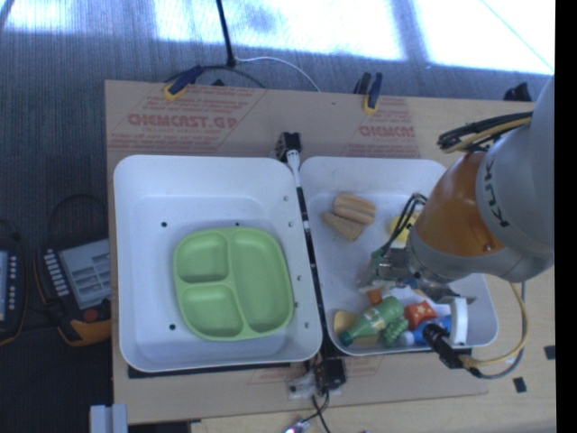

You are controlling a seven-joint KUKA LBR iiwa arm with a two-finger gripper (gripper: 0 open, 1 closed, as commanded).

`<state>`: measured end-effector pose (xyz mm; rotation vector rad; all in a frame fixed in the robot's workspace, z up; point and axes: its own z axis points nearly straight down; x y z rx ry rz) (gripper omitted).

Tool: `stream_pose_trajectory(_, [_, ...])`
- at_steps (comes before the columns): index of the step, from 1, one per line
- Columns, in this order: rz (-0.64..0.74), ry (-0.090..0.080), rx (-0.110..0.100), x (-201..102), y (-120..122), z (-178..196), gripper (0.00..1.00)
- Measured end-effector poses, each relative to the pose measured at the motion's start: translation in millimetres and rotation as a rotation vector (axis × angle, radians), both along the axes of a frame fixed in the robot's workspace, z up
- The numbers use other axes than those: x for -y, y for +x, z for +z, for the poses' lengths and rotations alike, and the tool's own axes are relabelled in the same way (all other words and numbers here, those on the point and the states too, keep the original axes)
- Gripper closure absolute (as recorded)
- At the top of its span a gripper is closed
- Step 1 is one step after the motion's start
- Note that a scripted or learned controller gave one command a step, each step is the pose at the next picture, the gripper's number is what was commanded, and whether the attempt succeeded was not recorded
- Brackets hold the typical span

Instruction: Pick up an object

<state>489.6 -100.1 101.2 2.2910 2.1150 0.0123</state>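
1. Here's the desk [180, 120], brown board on top, with two shallow white bins side by side across its middle.
2. The left bin [135, 206] carries a green divided plate [234, 282], lying flat a little toward five o'clock of that bin's centre.
3. Over in the right bin [361, 174], the grey arm with its orange band [460, 215] comes in from three o'clock and hangs over the bin's right half.
4. The gripper [389, 267] sits low near the bin's middle, just above the clutter; as for the jaws, released or clenched, I cannot tell, the wrist hides them.
5. Pickable things now: two tan wooden blocks [350, 215] lie touching each other at about eleven o'clock of the gripper, apart from it.
6. At six o'clock of the gripper, a green bottle [374, 321] lies on its side near the bin's front wall, yellow tip pointing to nine o'clock.
7. Just beside the bottle at three o'clock, a red and white toy [421, 314], pressed in among small blue bits too blurred to name.
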Motion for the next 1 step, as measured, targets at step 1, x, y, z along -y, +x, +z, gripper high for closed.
stream_pose_trajectory(1, [-0.141,0.013,-0.022,-66.9,-5.9,111.1,1.00])
